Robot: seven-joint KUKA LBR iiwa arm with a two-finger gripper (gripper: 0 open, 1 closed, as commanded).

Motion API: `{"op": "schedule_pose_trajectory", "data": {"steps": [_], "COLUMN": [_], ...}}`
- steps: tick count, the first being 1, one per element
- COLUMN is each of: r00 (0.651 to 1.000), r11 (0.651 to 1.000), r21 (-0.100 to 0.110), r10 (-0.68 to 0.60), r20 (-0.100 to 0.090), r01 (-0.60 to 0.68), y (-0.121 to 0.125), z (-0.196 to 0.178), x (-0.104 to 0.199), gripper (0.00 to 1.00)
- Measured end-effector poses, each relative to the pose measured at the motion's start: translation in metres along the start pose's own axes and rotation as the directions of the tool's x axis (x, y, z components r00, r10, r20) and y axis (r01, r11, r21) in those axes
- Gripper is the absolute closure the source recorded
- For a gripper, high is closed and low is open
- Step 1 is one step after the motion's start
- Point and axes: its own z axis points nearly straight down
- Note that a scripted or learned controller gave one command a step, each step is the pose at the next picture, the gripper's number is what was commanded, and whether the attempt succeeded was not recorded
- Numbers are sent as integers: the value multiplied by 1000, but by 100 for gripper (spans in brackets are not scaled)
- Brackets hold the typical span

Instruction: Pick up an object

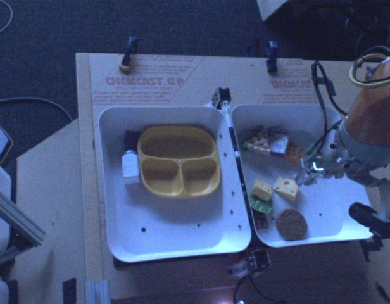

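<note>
Dim, blue-tinted light; fine detail is poor. The gripper (311, 170) hangs low over the right bin (328, 223), its fingers lost in glare and cables, so their state cannot be told. Nearest to it lies a holed cheese wedge (286, 187), with a second cheese cube (262, 189), a pizza slice (258, 142) and a brown round patty (290, 224) also in that bin. The left bin (157, 239) holds a yellow 3-compartment tray (178, 160) and a small white bottle (130, 165); a dark object behind the bottle is unreadable. The bench board (87, 138) carries faded red lettering, partly legible as "CHEMCAST GP". Dark floor beyond.
</note>
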Motion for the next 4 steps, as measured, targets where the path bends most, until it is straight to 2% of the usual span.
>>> {"op": "schedule_pose_trajectory", "data": {"steps": [1, 2, 3, 4], "r00": [1000, 1000, 1000, 1000], "r11": [1000, 1000, 1000, 1000], "r21": [-1, -6, 2, 0], "r10": [-1, -2, -1, 7], "r20": [0, 2, 1, 3], "r01": [1, 2, 1, -7], "y": [-4, 4, -2, -4], "z": [-10, -14, 1, 0], "x": [49, 108, 170, 149], "gripper": [100, 100, 100, 100]}}
